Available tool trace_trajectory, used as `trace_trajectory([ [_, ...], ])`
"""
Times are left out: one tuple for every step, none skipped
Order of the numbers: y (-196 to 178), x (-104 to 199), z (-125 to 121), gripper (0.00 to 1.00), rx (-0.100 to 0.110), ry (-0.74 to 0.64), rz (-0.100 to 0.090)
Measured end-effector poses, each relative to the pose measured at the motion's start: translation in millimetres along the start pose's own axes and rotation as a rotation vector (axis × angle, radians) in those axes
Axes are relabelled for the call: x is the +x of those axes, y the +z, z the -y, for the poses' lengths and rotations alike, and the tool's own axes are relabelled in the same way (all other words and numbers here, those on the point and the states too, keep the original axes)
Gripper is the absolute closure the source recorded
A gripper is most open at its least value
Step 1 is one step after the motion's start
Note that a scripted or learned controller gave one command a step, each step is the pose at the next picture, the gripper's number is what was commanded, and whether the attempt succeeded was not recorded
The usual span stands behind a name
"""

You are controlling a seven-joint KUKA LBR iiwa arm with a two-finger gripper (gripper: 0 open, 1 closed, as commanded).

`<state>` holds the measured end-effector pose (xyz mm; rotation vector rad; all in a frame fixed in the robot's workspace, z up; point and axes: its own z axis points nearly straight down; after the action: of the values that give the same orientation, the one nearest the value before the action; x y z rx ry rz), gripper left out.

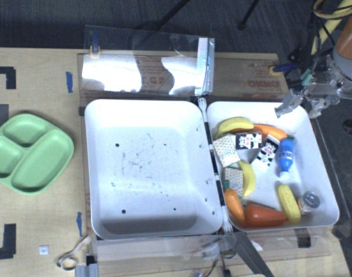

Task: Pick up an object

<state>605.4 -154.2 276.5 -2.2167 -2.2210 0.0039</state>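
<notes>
Near edge of bench: scissors-like tool w/ tan handles (69, 257) at bottom left, lying on the wood.

2 white bins side by side. Left bin (107, 126) shows faint scuffs and a few dark dots on its floor. Right bin (323, 172) holds the pile of objs.

Right bin, nearest first: red-orange sausage-shaped toy (265, 214) along the near wall, touching an orange carrot-like piece (235, 205) at its left. Corn cob (289, 201) just beside the red toy's right end; small round grey lid/cap (311, 199) right of the corn. Mid bin: yellow banana (248, 178) lying over a patterned cloth/packet (229, 154). Black-white cow-print toy (250, 141) in the center, 2nd small cow-print piece (267, 153) next to it. Blue bottle (285, 154) to their right, lying tilted. Far side: 2nd banana (233, 124) touching an orange item (269, 131).

Green 3-compartment plate (30, 153) on the bench, well left of the bins.

Gripper (300, 104) sits over the far right corner of the right bin, above the rim, apart from all objs. Nothing betw. the fingers; open vs closed: can't tell, too small/blurred.

Far: clear plastic sheet/panel (147, 65) standing behind the left bin, glare on it.
</notes>
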Motion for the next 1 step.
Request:
trace_trajectory([
  [145.7,-45.4,-49.0,0.0,-0.001,-0.081,0.0],
])
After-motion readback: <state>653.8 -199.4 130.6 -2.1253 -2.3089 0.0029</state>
